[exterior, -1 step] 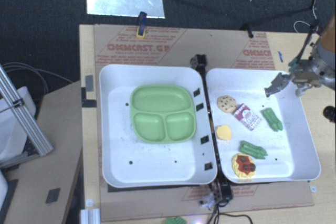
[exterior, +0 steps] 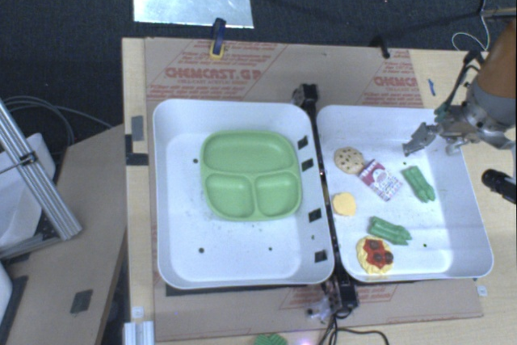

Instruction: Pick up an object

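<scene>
One grey arm (exterior: 494, 85) reaches in from the right edge, its gripper (exterior: 420, 140) hovering over the right bin (exterior: 468, 254) with fingers spread, pinching nothing. Just below lie a green bean (exterior: 419, 183), a red packet (exterior: 380, 179), and a cookie (exterior: 349, 160) (further left). A green tray (exterior: 250, 174) fills the left bin (exterior: 174, 198).

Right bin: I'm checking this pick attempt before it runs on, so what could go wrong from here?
1. The tool hovers near the right bin's far edge, apart from every item, so a straight descent may close on nothing.
2. The green pod lies beside the small packet; a grasp there might nudge or catch both.
3. The cookie and yellow disc look flat, so they could slip.
</scene>
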Tool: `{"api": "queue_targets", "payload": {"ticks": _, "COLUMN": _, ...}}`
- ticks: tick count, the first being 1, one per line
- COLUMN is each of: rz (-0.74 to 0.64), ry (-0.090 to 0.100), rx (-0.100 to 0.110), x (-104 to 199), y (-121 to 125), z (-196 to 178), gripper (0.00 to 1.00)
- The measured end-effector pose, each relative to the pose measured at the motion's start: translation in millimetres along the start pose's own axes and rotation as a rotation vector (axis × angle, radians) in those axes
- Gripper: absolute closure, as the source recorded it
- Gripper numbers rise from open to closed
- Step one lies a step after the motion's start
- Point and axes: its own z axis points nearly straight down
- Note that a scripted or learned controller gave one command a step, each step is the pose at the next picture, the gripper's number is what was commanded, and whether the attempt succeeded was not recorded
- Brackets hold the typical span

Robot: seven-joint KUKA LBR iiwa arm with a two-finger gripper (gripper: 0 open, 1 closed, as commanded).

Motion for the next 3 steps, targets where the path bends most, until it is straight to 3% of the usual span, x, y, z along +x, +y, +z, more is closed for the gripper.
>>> {"api": "queue_targets", "payload": {"ticks": 1, "rz": 0.002, "ry": 0.004, "rx": -0.006, "x": -1.7, "y": -23.2, "z": 88.2, "gripper": 0.0}}
{"api": "queue_targets", "payload": {"ticks": 2, "rz": -0.002, "ry": -0.001, "rx": -0.017, "x": -2.9, "y": -18.8, "z": 69.9, "gripper": 1.0}}
{"api": "queue_targets", "payload": {"ticks": 3, "rz": -0.002, "ry": -0.001, "rx": -0.015, "x": -2.8, "y": -19.4, "z": 71.0, "gripper": 0.0}}
